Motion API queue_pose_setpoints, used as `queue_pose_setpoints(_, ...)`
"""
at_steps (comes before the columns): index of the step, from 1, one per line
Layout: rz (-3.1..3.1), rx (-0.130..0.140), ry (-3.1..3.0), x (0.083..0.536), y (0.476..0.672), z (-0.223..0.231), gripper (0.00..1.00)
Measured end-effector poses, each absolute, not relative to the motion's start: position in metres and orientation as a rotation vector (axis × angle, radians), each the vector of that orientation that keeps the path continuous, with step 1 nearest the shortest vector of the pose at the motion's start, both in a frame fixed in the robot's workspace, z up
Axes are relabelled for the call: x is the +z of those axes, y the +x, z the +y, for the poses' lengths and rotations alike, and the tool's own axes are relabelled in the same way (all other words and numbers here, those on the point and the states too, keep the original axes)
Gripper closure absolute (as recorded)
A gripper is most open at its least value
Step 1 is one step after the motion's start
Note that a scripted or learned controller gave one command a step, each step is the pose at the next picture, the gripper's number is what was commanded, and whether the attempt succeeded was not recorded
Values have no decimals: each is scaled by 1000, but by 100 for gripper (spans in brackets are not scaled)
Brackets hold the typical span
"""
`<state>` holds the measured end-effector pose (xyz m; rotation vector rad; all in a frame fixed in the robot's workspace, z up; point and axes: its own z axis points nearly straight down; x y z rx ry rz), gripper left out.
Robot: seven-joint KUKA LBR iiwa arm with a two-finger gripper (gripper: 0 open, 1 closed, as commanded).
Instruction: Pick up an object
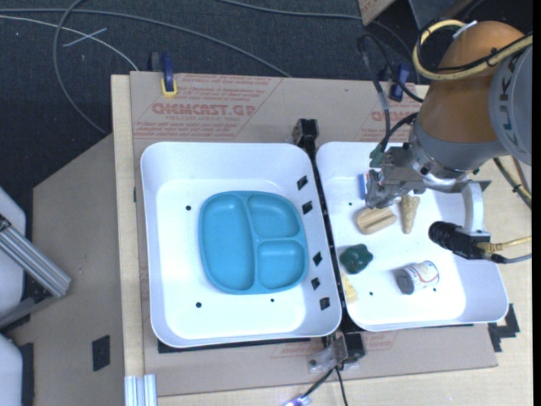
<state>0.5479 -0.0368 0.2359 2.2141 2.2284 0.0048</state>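
The right bin (473, 303) holds several small objects. A tan block (376, 220) lies near its middle, with a pale cone-shaped piece (409, 212) just to its right. A dark green lump (356, 258) sits in front of them, and a white and grey can (417, 276) lies on its side further right. A small yellow bit (348, 290) rests by the bin's left wall. My gripper (382, 191) hangs directly behind and over the tan block, very close to it. The wrist hides its tips.
The left bin (169, 176) holds a blue divided plate (254, 241). Black clips run along the wall between the bins. A black cable connector (456, 238) lies over the right bin's right side. The arm's orange band (465, 66) looms above the bin's back.
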Motion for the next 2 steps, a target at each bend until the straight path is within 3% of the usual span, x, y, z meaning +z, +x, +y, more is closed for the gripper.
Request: queue_pose_setpoints(2, 2226, 4, 2216, 231, 578, 70, 100)
